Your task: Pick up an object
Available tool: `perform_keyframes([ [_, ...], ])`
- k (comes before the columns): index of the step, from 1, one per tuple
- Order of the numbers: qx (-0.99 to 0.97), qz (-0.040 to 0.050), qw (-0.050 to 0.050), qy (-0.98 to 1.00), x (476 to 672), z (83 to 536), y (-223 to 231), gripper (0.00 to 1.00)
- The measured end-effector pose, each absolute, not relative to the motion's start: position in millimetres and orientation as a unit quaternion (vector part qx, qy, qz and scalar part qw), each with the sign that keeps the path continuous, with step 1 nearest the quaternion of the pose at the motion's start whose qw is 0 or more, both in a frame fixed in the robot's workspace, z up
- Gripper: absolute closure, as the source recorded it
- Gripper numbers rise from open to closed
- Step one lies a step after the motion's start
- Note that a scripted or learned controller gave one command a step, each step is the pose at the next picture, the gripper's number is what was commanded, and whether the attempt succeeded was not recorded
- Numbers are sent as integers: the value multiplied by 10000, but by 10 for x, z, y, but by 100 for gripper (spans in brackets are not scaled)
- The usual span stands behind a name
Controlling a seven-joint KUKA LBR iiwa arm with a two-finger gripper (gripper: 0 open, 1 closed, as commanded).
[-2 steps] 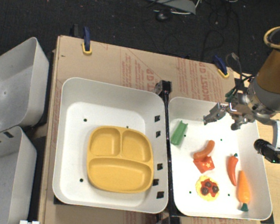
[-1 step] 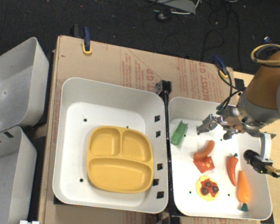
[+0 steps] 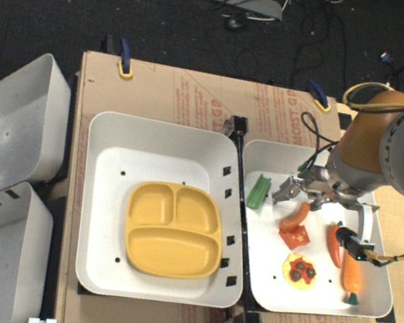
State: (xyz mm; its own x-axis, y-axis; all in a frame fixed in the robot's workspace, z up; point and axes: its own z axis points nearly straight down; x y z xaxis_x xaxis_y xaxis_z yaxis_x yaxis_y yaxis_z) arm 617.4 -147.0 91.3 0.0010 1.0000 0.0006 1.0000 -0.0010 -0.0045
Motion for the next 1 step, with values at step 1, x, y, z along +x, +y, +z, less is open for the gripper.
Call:
perform_keyframes([
  [1,-7075,-3,-8,-7068,6192,1053,-1471,100],
])
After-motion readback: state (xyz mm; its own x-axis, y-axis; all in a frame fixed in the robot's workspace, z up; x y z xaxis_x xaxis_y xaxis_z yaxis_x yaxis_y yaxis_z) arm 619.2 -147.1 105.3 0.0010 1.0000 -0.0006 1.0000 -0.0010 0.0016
